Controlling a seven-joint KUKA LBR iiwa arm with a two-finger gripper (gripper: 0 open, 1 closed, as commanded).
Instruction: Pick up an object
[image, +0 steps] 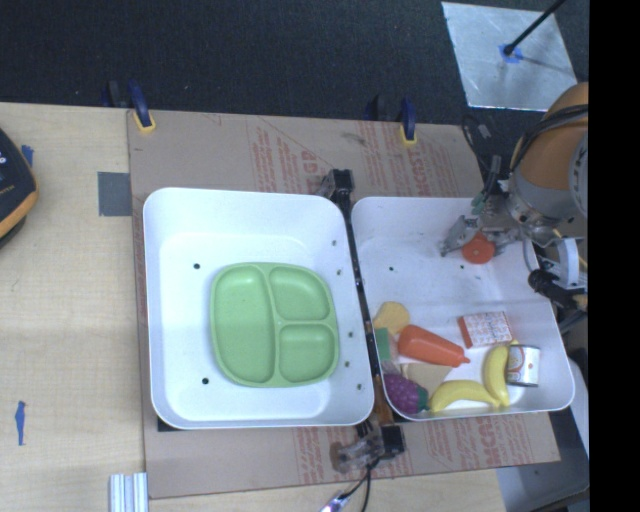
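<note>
camera view from above shows a tabletop (70, 300) with two white bins side by side. left bin (170, 215) holds a green divided plate (272, 323). right bin (400, 225) holds a heap of toy food along its near edge: a carrot (432, 346), two bananas (468, 394), purple grapes (404, 392), a small can (523, 365) and a red-printed card (485, 328). well apart from the heap, toward the bin's far right, lies a small red ball (479, 250), perhaps a toy tomato. the arm reaches in from the right and its claw (478, 232) sits just over the ball, touching or nearly so; whether it is clenched or released cannot be told, nor whether the ball is between its tips. the ball looks light, smooth and hard plastic, so it would likely roll or squirt out of an off-centre pinch. the safest hold seems to be straight down across its widest middle, squeezing evenly from both sides.
</note>
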